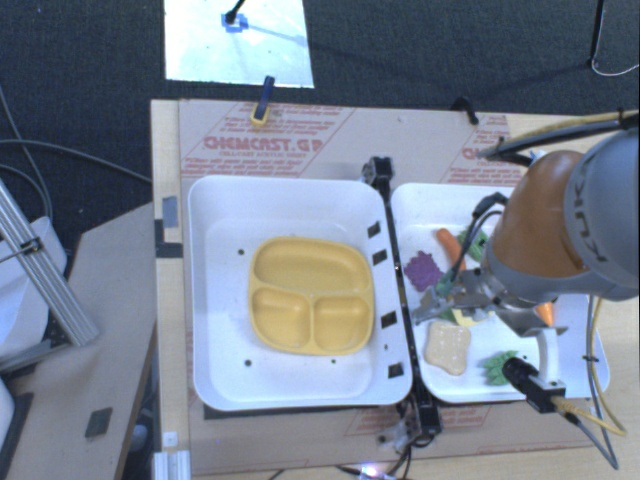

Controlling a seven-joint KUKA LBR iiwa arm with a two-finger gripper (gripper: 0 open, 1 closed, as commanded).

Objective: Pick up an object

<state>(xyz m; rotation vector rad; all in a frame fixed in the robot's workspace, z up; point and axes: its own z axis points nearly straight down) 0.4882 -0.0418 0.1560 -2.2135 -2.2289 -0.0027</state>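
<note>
My gripper [447,303] hangs low over the middle of the right bin [420,208], its grey fingers pointing left. Around it lie small play foods: a purple grape bunch [424,269] just above the fingertips, an orange carrot [449,245] behind it, a tan bread slice [447,348] just below, a yellow piece [464,317] tucked under the fingers and a green leafy piece [499,366] at the front. I see nothing clearly held between the fingers. The arm's bulk hides the bin's right part.
The left bin [215,218] holds a yellow three-compartment plate [308,295]. A black clip divider [388,258] runs between the two bins. A blue-and-yellow marker [263,100] lies on the board behind the bins. Cables trail near the right bin's front edge.
</note>
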